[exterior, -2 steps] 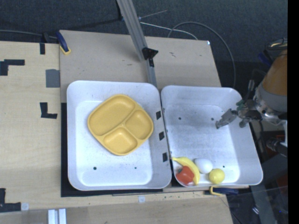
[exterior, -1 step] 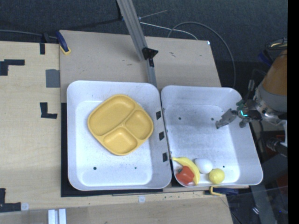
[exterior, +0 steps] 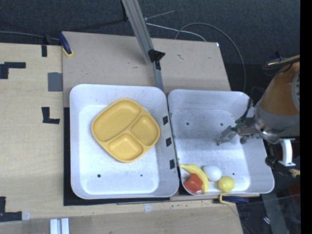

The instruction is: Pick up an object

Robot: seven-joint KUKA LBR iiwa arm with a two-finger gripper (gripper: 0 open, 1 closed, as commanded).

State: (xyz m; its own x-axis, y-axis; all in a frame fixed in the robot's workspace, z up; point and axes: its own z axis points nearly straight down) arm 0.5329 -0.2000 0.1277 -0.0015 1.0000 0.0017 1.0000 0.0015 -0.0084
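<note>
In the right bin (exterior: 204, 106), several small objects huddle in the near corner: a yellow banana (exterior: 196, 170), a red fruit (exterior: 193, 182), a white egg-like ball (exterior: 212, 172) and a yellow ball (exterior: 225, 183). My gripper (exterior: 228, 135) hangs over the right half of that bin, above and to the right of the cluster, its fingers pointing left. Nothing is between the fingers. The arm with its orange band reaches in from the right edge.
A yellow three-compartment plate (exterior: 126, 129) lies in the left bin (exterior: 83, 179). A grey metal pole (exterior: 141, 26) slants down from the top to the seam between the bins. Cables run over the dark floor behind the bench.
</note>
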